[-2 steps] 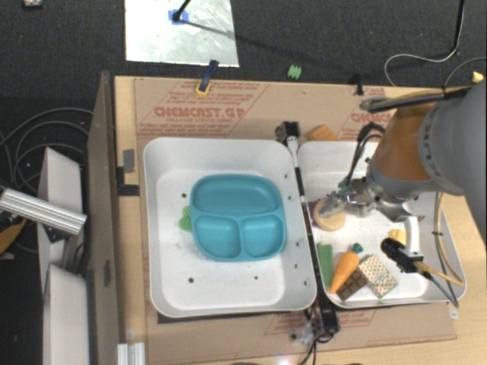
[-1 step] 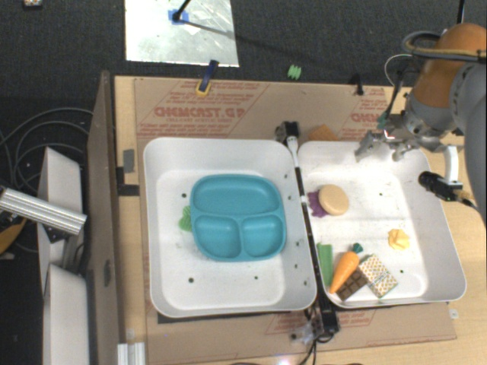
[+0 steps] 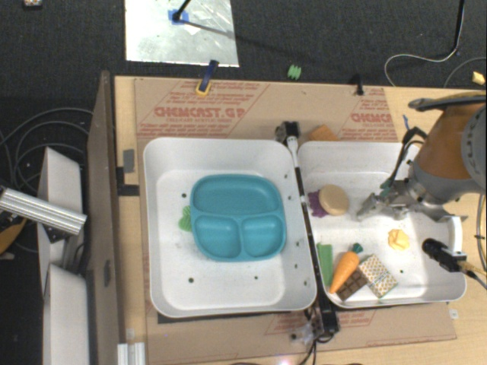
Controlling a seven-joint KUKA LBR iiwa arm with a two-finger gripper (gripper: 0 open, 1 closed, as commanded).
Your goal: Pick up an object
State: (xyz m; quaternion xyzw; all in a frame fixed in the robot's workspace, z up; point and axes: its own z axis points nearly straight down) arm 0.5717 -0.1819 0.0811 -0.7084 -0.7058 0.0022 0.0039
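Nearest the camera, at the lower edge of the right bin (image 3: 456,284), a small cluster lies close together: an orange carrot (image 3: 345,268), smooth and tapered, a dark brown bar (image 3: 351,282) beside it, and a flat pack with a checked print (image 3: 377,275). A green strip (image 3: 325,261) sits along the bin's left wall. Further up are a round tan disc (image 3: 333,200) with something purple (image 3: 316,204) tucked against it, and a small lumpy yellow piece (image 3: 399,239) on its own.

The gripper (image 3: 374,204) hangs low over the right bin, just right of the disc and above the yellow piece; I can't tell from here whether its jaws are apart or together, and nothing shows between them.

Any of these would serve. I'd judge the yellow piece or the disc the better choice: both lie near the gripper, and the yellow piece is clear of neighbours. The crowded carrot group invites a glancing, failed grip. Come straight down, centred.

The left bin (image 3: 163,204) holds a glossy blue divided plate (image 3: 237,215) with a green scrap (image 3: 185,219) at its edge.
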